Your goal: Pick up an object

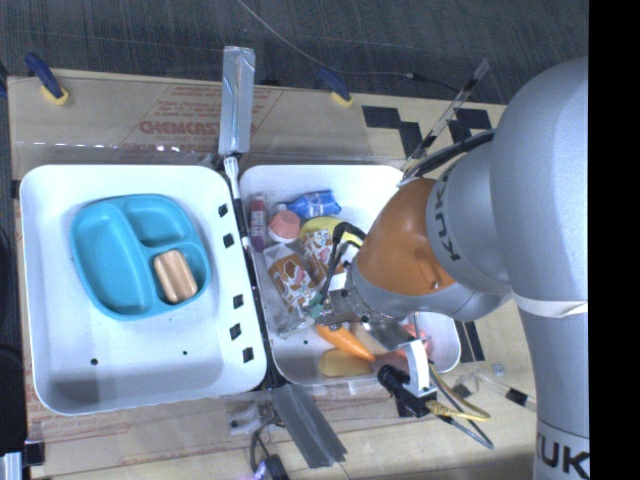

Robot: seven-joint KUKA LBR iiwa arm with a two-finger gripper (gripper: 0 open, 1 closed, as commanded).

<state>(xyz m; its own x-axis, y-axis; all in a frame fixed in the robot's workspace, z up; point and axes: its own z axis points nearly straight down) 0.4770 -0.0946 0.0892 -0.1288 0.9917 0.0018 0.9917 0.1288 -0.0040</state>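
The arm (530, 218), a smooth grey casing with a glossy orange band (400, 253) above the wrist, stands nearest the camera and covers the right half of the right bin (262, 193). The tool (335, 303) is lowered into that bin's clutter; whether it is clenched or released cannot be told, since the wrist hides its tip. No single target is defined, so the candidate objects are those heaped directly beneath the wrist: a crinkled printed packet (293, 280), a tapered orange carrot-shaped piece (345, 342), and a pale rounded piece (340, 364) near the bin's front wall. Further back lie a blue wrapped item (315, 204), a round pink-topped piece (285, 225) and a dark slim bottle (258, 223) against the left wall. The items touch and overlap, so a likely failure is a closure on two things at once, or a slip off the slick packet film or the carrot's taper. The left bin (40, 268), a shallow white moulded tray, carries a turquoise divided plate (110, 258) with a brown cylindrical block (175, 275) in one compartment. Both bins rest on the tan counter (120, 108).
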